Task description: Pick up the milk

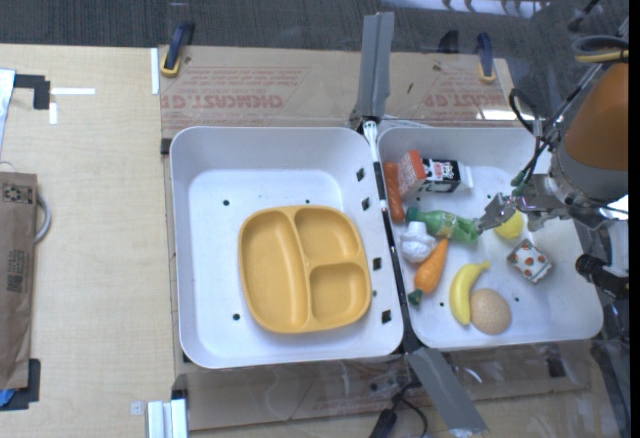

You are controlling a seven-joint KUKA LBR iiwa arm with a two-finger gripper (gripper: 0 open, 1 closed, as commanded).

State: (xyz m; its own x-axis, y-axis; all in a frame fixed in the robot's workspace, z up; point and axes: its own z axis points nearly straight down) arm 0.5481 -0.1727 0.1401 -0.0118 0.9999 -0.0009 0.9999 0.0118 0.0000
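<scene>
- Camera view: milk carton [441, 173], small, black and white, lying on its side near the back edge of the right bin [560, 331], just beside an orange packet [408, 175].
- Probably light, stiff-walled card, smooth and somewhat slippery; likely to dent under hard squeeze. Best taken across the two flat long faces, mid-body, away from the packet side.
- Gripper [497, 215] low over the bin's middle, near a lemon [512, 226] and green vegetable [443, 223], apart from the carton; cannot tell whether open or closed.
</scene>
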